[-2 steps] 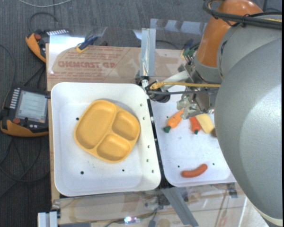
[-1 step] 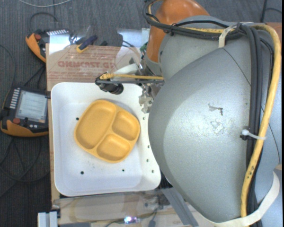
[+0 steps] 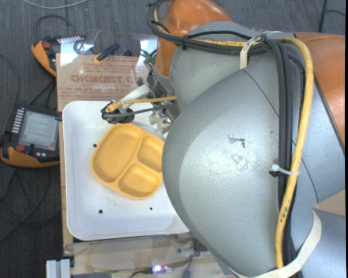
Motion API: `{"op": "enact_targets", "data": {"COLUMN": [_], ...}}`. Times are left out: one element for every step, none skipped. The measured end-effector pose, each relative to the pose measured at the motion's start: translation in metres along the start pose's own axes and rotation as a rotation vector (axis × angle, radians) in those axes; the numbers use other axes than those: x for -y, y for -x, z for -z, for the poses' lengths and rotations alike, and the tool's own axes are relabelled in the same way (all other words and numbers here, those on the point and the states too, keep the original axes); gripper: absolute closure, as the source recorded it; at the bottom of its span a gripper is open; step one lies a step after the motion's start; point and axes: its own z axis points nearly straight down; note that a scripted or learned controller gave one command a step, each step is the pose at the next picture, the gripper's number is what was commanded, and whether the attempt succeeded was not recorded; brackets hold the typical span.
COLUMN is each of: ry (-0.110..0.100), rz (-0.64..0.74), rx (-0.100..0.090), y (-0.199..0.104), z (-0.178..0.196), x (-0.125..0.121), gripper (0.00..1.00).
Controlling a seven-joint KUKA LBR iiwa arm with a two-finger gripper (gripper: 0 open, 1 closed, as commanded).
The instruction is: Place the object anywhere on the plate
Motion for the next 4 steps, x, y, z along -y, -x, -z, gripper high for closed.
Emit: {"op": "enact_targets", "data": {"ry": [0.000, -0.001, -0.001, 0.001], "rz": [0.074, 0.332, 0.264, 0.150], "rx": [-0.001, 0.000, 0.002, -0.011], "y": [-0.043, -0.038, 0.051, 0.024], "z": [-0.038, -0.001, -0.048, -0.136], "x": [0.001, -0.034, -0.003, -0.028], "gripper": [1.00, 1.00, 1.00, 1.00]}}
